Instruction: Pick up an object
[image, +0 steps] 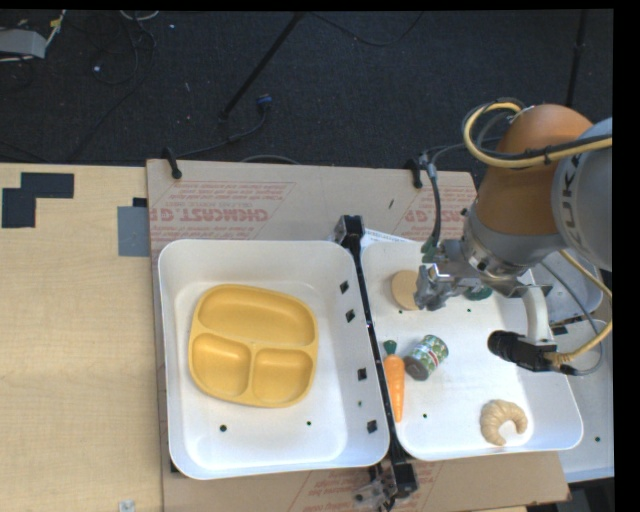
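Observation:
My gripper (432, 290) hangs low over the back left part of the right bin (560, 440). A tan round disc (404, 290) lies just to its left, close to it or touching; I cannot tell which. A small can with a green label (428, 356) lies on its side a little in front of the gripper. An orange carrot with a green top (395, 387) lies along the bin's left wall. A pale croissant (503, 421) rests near the front right corner. A small teal thing (480, 293) peeks out from under the wrist, mostly hidden.
The left bin (200, 440) holds a yellow divided plate (255, 343). A black divider with clips (362, 330) runs between the two bins. Cardboard (250, 205) lies under both bins, on the wooden bench (70, 350).

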